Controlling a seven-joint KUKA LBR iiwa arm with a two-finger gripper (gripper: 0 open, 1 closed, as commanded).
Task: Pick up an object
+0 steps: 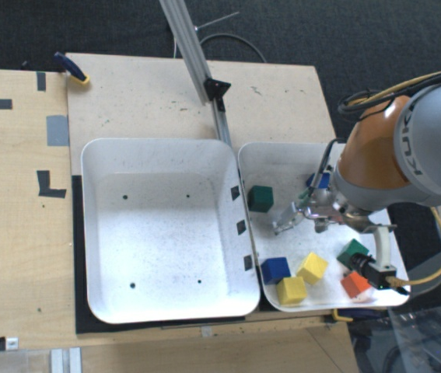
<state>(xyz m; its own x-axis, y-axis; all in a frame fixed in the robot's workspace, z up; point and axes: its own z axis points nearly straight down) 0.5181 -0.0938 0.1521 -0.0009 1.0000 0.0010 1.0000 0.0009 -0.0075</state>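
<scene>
The tool (285, 222) is hovering in the right bin (282, 155) just below the green cube (260, 198), whether spread or pinched I cannot tell, and that cube is looking light, stiff, best gripped across flat opposite faces.

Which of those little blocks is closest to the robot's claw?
The dark green block, alone near the bin's top, just left of the gripper. The blue, yellow and orange ones lie lower down, by the bin's front edge.
</scene>
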